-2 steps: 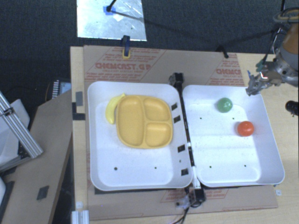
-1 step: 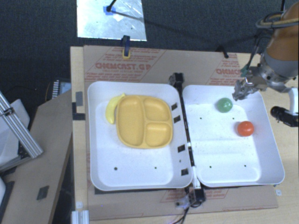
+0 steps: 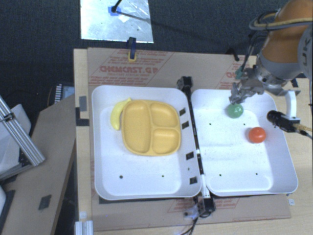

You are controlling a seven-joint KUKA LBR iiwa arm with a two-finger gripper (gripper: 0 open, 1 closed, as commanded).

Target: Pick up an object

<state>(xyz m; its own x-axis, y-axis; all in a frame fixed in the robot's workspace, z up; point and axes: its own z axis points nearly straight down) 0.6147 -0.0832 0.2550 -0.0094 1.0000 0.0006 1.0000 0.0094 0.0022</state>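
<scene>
Resting in the right bin are two balls, one green ball and one orange ball; the hand sits atop the green one. The left bin holds one yellow tray and one banana.

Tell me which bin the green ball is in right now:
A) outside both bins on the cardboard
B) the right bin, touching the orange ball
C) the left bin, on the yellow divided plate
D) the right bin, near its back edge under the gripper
D: the green ball lies on the right bin floor near the back edge, just below the gripper, apart from the orange ball.
</scene>
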